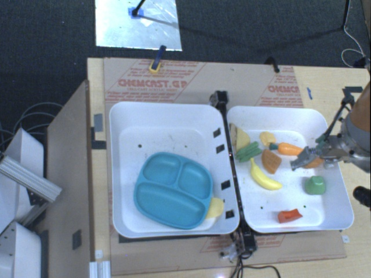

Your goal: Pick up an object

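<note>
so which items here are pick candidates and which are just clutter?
Pick candidates, right bin: banana, carrot, green cup, red piece, green beans, brown piece; hand is over them.

Lying about: blue divided plate in left bin, yellow piece beside it.

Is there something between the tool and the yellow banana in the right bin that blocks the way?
Yes, probably. The tool is over the right bin, beside the carrot. The brown piece lies between it and the banana, so a straight sideways move would likely hit it.
</note>
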